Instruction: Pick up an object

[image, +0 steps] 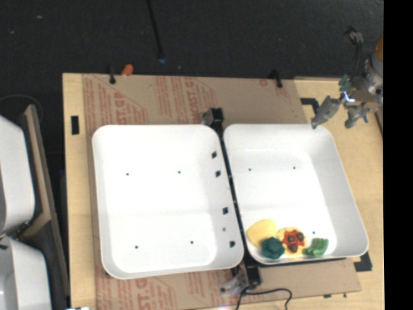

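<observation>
- Gripper [339, 112]: fingers spread, nothing between them, above the right bin's [284, 147] far right corner.
- Targets: yellow piece [260, 230], dark green piece [271, 248], red-and-yellow toy [294, 239] and light green piece [315, 246], clustered against the near wall.
- Risk: crowding invites a glancing, failed grasp.

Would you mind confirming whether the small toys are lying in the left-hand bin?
No: the yellow toy, dark green toy, red toy and light green toy all cluster in the near corner of the right bin.
</observation>
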